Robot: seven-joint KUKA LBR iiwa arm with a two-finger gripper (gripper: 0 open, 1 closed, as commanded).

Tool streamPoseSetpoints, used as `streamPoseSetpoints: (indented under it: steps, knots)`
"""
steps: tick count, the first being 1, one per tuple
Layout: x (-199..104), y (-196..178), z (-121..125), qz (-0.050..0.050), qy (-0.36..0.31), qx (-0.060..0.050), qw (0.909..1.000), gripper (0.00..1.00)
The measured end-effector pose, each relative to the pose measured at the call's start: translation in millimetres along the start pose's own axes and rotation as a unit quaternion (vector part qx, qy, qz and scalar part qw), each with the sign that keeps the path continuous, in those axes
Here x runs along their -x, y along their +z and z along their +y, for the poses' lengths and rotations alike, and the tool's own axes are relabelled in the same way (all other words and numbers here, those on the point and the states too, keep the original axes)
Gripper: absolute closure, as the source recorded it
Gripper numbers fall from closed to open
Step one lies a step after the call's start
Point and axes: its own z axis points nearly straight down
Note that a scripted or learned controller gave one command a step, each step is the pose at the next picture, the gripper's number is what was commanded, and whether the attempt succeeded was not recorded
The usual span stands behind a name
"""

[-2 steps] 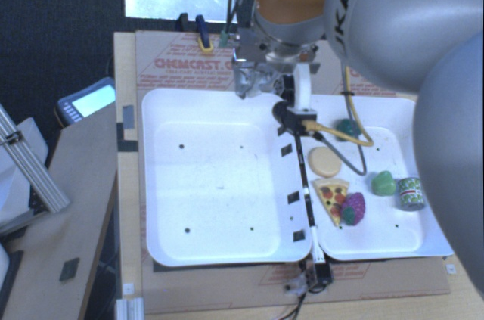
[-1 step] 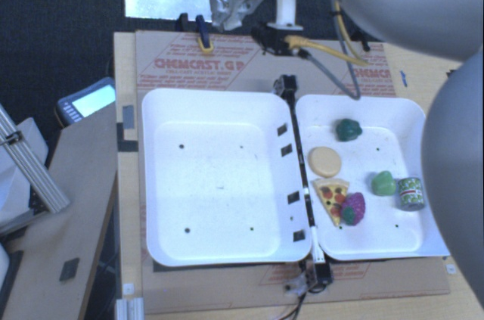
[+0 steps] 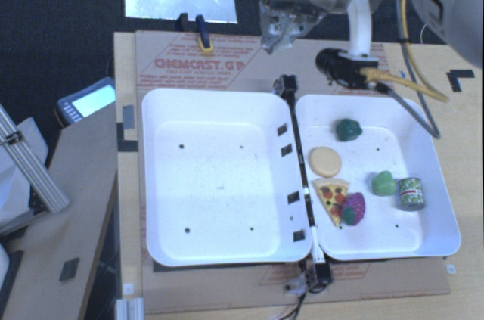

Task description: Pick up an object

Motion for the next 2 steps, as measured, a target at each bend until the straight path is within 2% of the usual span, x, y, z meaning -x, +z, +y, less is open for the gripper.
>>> streamPoseSetpoints:
  steps: [1,2]
  knots:
    - [-66,2,32,0.000,-0.005,-0.002,1.0000,1.00]
    - [-30,-53,-53,0.001,-0.003,-0.001,1.0000,1.00]
